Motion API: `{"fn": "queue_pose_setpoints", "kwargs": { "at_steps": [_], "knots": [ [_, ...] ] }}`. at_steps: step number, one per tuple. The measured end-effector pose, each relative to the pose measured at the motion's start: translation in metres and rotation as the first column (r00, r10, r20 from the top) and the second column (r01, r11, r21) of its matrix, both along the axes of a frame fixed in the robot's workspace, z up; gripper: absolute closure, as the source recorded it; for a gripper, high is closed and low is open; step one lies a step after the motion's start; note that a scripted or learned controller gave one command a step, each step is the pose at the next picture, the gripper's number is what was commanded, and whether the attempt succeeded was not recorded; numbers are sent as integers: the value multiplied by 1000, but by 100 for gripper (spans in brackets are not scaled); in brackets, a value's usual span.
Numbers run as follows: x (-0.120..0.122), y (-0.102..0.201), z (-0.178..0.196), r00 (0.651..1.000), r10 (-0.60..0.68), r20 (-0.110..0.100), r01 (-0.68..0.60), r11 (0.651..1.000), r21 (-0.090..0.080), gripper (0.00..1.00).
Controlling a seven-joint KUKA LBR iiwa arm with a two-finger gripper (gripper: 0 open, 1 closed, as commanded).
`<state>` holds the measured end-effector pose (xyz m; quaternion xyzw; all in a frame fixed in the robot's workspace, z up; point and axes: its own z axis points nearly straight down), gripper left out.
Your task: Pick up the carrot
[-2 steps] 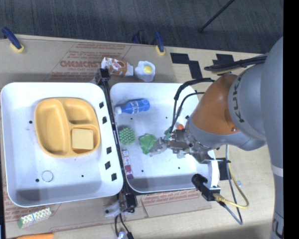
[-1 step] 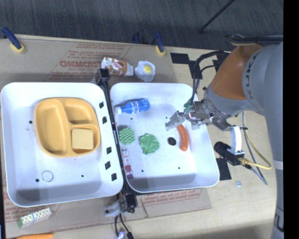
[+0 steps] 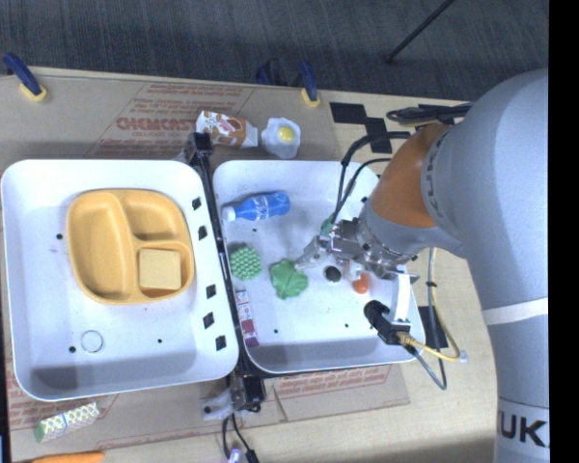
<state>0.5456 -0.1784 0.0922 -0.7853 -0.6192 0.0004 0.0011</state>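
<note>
Gripper point(image 3: 340, 258) position: low inside the right bin point(image 3: 270, 350), toward that bin's right half, hanging below the grey arm point(image 3: 492, 162) that enters from the right. Gripper state cannot be determined; the wrist hardware hides the working end from above.

Carrot: a small orange item point(image 3: 361, 283) lies on the bin floor just beside the gripper, on its lower right, close under the wrist. This is most likely the carrot. Only a small part of it shows, so its long axis cannot be read. No orange item is seen held.

Critical relation: the orange item lies slightly toward the arm's own side of the gripper, not beyond it. The coming move probably requires a short shift toward the lower right before closing.

Nearby objects in the right bin: a leafy green toy point(image 3: 289, 279) to the left of the gripper, a green studded ball point(image 3: 244, 260) farther left, a blue bottle point(image 3: 259, 206) near the upper left corner.

Left bin point(image 3: 39, 355): holds a yellow divided tray point(image 3: 125, 244). Both bins rest on the desk point(image 3: 96, 114).
</note>
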Motion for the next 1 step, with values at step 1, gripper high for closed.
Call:
{"fn": "queue_pose_setpoints", "kwargs": {
  "at_steps": [1],
  "knots": [
    [-43, 66, 0, 1000, 20, -1, -20, 1000, 1, 0]
  ]
}}
